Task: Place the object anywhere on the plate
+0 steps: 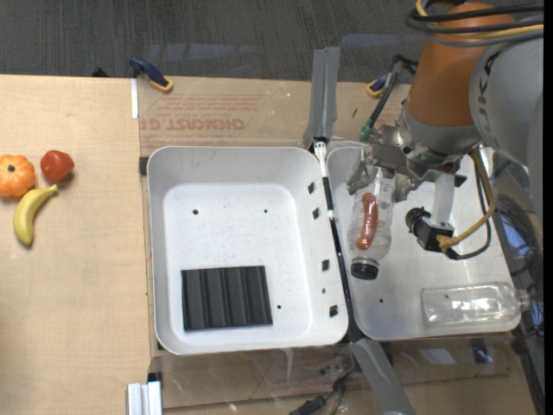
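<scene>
A black ribbed plate [226,296] lies flat in the front part of the left bin [164,232]. Over the left side of the right bin [406,318], my gripper [381,178] is shut on a clear bottle [369,223] with something reddish inside. The bottle hangs tilted from the fingers, its black cap [364,270] pointing down and toward the front. That cap sits close to the wall dividing the two bins, and the plate lies well to its left.
A second clear bottle [471,305] lies on its side at the right bin's front right. An orange fruit [14,176], a red fruit [56,165] and a banana [30,215] rest on the bench far left. Cables [449,236] hang from the wrist.
</scene>
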